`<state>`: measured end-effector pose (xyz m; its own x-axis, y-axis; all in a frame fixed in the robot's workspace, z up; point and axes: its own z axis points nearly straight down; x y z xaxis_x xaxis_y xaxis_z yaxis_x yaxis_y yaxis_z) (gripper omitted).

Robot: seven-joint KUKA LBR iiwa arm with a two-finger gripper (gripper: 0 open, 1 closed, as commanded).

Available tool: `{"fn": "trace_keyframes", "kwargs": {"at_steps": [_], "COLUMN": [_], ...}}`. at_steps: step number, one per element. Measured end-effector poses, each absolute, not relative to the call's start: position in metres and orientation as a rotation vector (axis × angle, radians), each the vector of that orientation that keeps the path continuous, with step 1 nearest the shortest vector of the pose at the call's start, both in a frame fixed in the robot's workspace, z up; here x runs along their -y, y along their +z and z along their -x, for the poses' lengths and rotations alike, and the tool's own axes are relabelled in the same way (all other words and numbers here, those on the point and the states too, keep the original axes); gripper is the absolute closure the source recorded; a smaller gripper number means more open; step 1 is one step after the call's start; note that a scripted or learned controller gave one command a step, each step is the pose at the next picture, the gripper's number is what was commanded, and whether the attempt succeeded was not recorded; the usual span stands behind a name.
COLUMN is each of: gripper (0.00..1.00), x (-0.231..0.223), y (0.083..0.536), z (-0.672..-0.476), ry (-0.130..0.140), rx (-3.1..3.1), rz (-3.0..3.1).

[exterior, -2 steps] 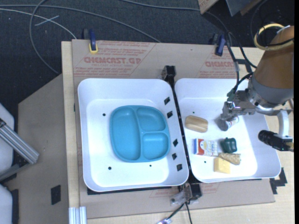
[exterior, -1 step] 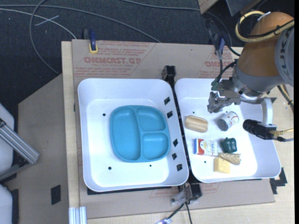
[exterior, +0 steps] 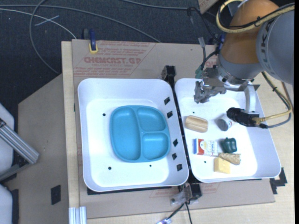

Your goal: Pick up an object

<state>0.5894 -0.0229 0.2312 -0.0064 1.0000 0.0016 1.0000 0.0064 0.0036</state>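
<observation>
Claw over the top of the right bin, nothing in it, all pick targets lying loose below.

Near edge of the right bin: cheese wedge touching a tan scrap, dark green pepper-like piece just above, red-and-white carton flat to their left. Mid-bin: tan bread roll near the divider, small grey cylinder beside a black part on the arm's cable. Items are spread apart, so each looks reachable from above without nudging a neighbour. Left bin holds a blue divided tray, flat, centred. Far side: claw at upper centre-right, pointing down over bare bin floor above the roll; can't tell if its tips are apart or together. My read: roll is the closest candidate. Surface is cardboard-lined.
</observation>
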Motion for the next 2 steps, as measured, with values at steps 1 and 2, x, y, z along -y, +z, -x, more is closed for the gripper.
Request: {"fn": "trace_keyframes", "kwargs": {"at_steps": [1,2], "gripper": [1.00,1.00], "x": [-0.025,-0.062], "y": [0.240,0.234], "z": [-0.613,-0.635], "ry": [0.006,0.003], "rx": [-2.228,-2.224], "rz": [-2.214,-2.216]}}
